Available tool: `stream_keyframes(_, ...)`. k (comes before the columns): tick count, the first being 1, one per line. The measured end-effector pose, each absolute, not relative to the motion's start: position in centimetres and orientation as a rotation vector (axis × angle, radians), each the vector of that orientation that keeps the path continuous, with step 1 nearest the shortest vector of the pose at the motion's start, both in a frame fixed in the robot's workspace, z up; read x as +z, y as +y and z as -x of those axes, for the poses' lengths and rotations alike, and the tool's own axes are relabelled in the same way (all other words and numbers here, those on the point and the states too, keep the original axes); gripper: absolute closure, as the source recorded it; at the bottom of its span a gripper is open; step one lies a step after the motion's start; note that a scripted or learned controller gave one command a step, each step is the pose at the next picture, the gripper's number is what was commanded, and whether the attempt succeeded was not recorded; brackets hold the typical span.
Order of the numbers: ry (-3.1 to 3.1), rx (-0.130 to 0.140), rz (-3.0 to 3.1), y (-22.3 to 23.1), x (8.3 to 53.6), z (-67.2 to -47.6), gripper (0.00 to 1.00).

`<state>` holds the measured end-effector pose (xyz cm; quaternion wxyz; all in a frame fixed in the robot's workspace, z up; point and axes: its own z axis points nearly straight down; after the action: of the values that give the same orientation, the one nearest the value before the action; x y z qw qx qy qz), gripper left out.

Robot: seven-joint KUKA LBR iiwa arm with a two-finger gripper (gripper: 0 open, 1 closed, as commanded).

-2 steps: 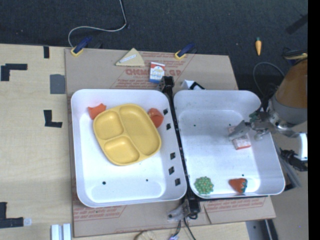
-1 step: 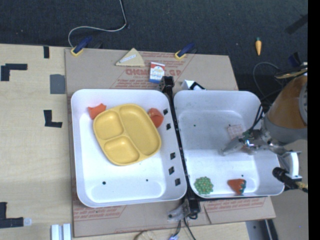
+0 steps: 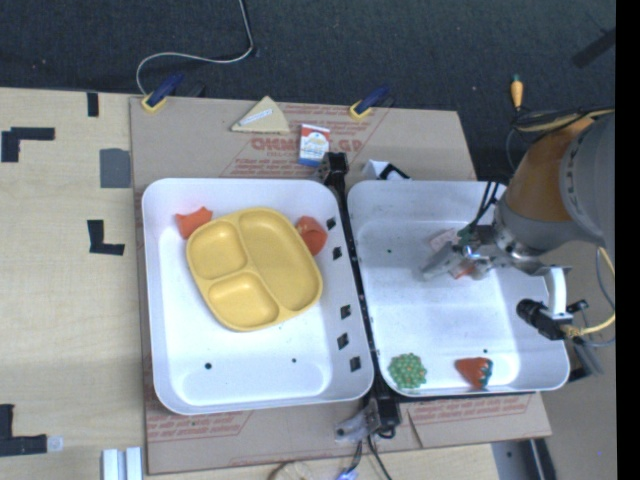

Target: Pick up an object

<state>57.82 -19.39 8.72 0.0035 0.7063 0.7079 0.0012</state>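
My gripper (image 3: 440, 262) hangs low over the upper middle of the right bin (image 3: 420, 318), with the grey arm and its orange band reaching in from the right. It is small and blurred, and nothing can be made out in it. A green knobbly ball (image 3: 408, 370) and a red-orange piece with a green tip (image 3: 474, 371) lie along that bin's near edge, well below the gripper. In the left bin (image 3: 250, 368) a yellow three-part plate (image 3: 255, 266) lies tilted, with one orange piece (image 3: 193, 220) at its upper left and another (image 3: 313, 234) at its right.
A small red and white carton (image 3: 314, 145) and a pale wedge (image 3: 263, 116) sit on the cardboard behind the bins. Clamps (image 3: 372, 99) hold the cardboard at the back. A black divider with clips (image 3: 345, 268) runs between the bins.
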Motion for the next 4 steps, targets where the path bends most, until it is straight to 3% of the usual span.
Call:
stream_keyframes(1, 2.221, 0.005, -2.214, -15.9, 8.7, -63.3, 0.00)
stream_keyframes(2, 2.221, 0.002, -2.216, -15.8, 8.6, -67.0, 0.00)
stream_keyframes(3, 2.224, 0.001, -2.218, -9.5, 8.5, -64.5, 0.00)
stream_keyframes(4, 2.224, -0.001, -2.217, -9.5, 9.5, -64.5, 1.00)
